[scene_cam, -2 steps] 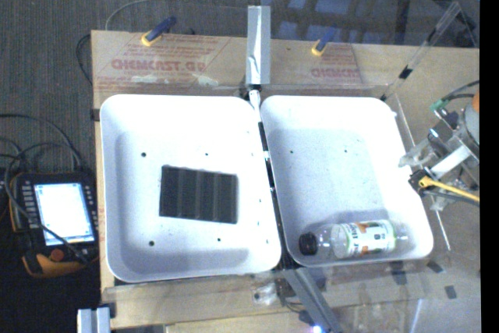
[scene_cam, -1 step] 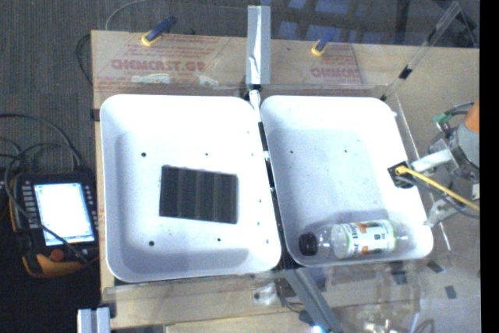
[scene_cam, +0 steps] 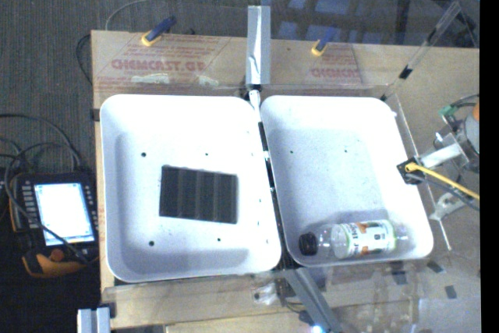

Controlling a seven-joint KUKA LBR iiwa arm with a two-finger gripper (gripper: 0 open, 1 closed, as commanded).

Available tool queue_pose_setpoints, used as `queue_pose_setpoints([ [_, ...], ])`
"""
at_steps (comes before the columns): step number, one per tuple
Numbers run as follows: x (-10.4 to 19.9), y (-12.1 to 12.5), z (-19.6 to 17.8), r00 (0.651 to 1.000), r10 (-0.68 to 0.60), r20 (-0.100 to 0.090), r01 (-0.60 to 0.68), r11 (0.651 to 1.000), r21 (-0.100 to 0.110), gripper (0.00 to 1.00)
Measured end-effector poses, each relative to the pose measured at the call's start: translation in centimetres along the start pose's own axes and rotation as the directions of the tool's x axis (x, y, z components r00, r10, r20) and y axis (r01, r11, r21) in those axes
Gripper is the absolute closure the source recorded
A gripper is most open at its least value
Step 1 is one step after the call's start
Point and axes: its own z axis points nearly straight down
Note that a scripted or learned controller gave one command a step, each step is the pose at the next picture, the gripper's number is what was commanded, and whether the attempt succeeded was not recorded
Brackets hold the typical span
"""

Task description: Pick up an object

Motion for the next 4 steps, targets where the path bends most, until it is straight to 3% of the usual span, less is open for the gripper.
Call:
queue_pose_setpoints([
  [1,0.0,0.0,-0.8,1.000,-0.002,0.005,0.002,1.000,0.000,1.00],
  [2,1.0,-4.1,-1.5,0.999,0.047,0.001,-0.047,0.999,0.001,1.00],
  [3,3.8,-10.9,-5.2,0.999,0.046,-0.001,-0.046,0.999,0.000,1.00],
  [4,7.4,-13.1,-11.2,0.999,0.050,-0.001,-0.050,0.999,-0.002,1.00],
])
